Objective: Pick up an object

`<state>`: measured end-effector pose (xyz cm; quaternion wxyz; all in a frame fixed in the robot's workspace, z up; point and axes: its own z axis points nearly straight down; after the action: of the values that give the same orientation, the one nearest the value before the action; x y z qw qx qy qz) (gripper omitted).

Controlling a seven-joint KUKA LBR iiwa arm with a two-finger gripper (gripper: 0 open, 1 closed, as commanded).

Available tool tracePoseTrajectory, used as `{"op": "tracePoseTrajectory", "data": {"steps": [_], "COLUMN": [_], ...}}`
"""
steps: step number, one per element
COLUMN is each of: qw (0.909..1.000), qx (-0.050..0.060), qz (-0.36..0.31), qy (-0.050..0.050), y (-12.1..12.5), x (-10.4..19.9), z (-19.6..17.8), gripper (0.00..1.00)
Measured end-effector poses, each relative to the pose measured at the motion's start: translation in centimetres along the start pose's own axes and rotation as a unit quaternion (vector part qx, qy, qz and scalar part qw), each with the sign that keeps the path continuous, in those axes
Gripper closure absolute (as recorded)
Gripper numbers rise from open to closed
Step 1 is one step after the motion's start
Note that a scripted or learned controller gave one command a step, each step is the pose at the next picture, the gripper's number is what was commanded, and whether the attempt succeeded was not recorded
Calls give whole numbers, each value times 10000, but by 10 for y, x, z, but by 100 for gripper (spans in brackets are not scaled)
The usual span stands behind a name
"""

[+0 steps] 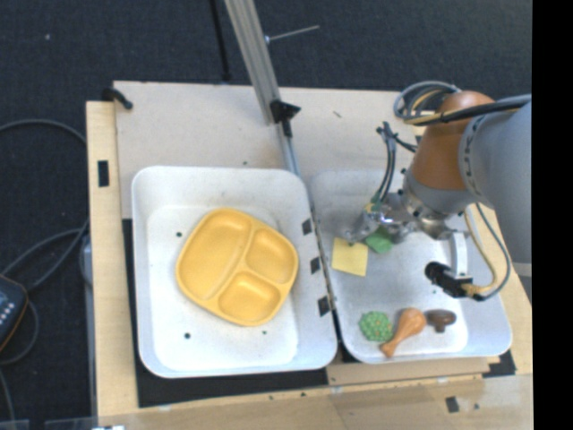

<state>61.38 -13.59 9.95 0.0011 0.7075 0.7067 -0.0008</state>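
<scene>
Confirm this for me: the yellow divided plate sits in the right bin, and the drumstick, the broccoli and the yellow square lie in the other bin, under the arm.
Not quite. The camera view shows the yellow divided plate in the left bin, not the right. The drumstick, the broccoli and the yellow square do lie in the other bin, under the arm.

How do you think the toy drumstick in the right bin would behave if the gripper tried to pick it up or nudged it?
The drumstick looks like smooth moulded plastic, so probably stiff and light. Its rounded, tapering shape suggests it could pivot or roll if pushed, and slip from a pinch on the bulbous end. It lies close to the green piece and brown piece, so a nudge would likely disturb them.
</scene>
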Motion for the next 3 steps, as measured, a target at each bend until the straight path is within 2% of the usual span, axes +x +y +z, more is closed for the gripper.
{"op": "tracePoseTrajectory", "data": {"steps": [1, 3], "qw": [10000, 10000], "qx": [-28, -26], "qz": [21, -18], "qy": [4, 8], "y": [2, 6], "x": [-1, 2], "z": [-14, -103], "gripper": [100, 100]}}
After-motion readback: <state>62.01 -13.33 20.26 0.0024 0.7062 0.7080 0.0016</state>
